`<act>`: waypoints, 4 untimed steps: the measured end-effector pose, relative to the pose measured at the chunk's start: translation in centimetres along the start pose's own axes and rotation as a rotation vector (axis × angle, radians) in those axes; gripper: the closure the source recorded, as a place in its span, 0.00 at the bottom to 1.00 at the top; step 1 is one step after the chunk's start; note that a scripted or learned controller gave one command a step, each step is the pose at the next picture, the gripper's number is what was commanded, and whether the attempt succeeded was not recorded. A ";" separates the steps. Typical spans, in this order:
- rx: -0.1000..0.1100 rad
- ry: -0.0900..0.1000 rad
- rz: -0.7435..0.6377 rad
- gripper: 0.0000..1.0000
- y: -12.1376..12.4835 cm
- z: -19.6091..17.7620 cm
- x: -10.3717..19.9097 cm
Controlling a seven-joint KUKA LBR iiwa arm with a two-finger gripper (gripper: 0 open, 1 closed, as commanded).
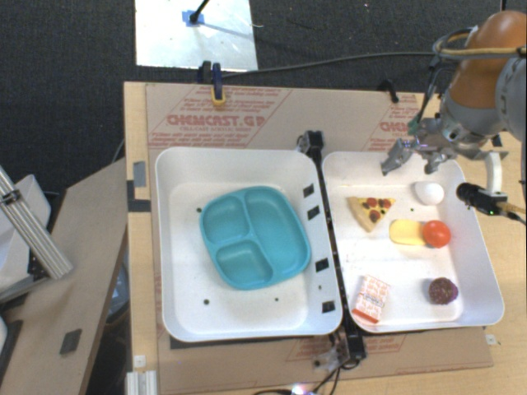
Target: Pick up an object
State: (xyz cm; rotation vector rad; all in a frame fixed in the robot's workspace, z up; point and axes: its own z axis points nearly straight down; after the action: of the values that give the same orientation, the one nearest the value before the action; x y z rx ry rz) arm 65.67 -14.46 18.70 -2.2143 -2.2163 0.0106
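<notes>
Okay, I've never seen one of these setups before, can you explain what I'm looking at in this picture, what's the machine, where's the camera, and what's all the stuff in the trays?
This is one photo from a camera fixed above a workbench, looking down at a slant. The grey and orange machine at the upper right is a robot arm; its job is to pick up an object. At its end is a two-finger hand, open and holding nothing, hanging over the back edge of the right bin.

Two shallow white bins sit side by side. The left bin holds a teal divided plate. The right bin holds small toy-like items: a pizza slice, a white egg-shaped object, a yellow piece touching a red-orange ball, a dark reddish ball and a small red-and-white packet.
</notes>
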 end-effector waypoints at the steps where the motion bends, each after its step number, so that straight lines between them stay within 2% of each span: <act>1: -0.013 -0.002 -0.002 0.00 0.3 -0.8 0.0; 3: -0.009 -0.001 -0.001 0.00 0.1 10.0 0.8; 4: -0.013 -0.002 -0.002 0.00 0.2 10.2 0.8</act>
State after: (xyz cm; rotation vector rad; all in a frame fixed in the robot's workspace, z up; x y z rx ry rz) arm 65.80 -13.64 8.55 -2.2191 -2.2265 -0.0014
